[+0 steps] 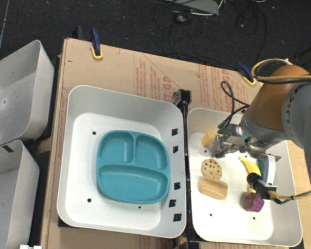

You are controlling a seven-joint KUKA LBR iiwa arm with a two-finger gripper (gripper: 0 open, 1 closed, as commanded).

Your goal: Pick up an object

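— Where do we see the end effector (222, 144)?
— Low over the far left part of the right bin (280, 229), under the grey arm (309, 112) with its orange band. We cannot tell whether it is spread or closed, because the wrist covers it.
— And the things to pick?
— We see a yellow piece (207, 140) just left of the end effector, partly hidden by it. The round cookie (211, 168), pale brown with dark spots, lies flat just on the near side of it, apart from it. Nearer again we find a tan block (213, 188), smooth with rounded corners. Its long axis runs left to right, close beside the cookie.
— And to the right?
— We see a small yellow banana (248, 165), its long axis slanting from far left to near right. A purple lump (253, 203) lies nearer than it.
— The left bin (80, 113)?
— We find a teal plastic plate (133, 168) in it, with three compartments. Both white bins sit on the cardboard-covered desk (135, 70).
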